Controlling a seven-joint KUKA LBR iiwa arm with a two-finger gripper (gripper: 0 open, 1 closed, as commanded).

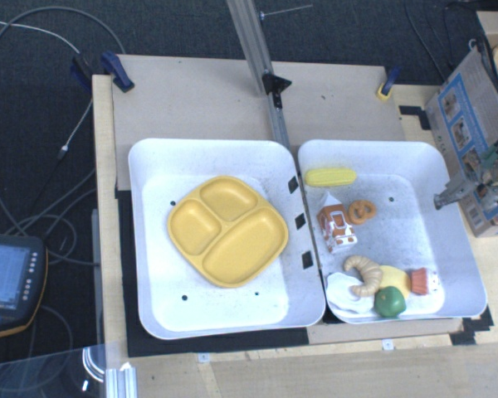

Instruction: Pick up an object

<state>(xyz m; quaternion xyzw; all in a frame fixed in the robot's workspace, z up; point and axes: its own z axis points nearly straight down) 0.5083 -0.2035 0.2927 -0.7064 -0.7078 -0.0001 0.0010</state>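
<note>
- While my end effector (456, 196) sits at the right bin's (432, 160) outer rim, I cannot tell its state, and I see nothing in it.
- Nearest it, inside that bin: corn cob (330, 177), pretzel (361, 212), small carton (338, 228).
- Lower down: croissant (365, 273), green ball (389, 302), red-orange piece (422, 281).
- Far from it, the left bin (149, 222) holds a yellow divided tray (227, 230).

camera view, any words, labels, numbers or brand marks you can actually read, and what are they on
None can be read in the camera view.
Blue box at the right edge: printed panels, too small and blurred.
Red and white carton in the right bin: markings blurred.
Handheld screen at the left edge: lit, text not legible.
Yellow divided tray in the left bin: no print seen.
</note>
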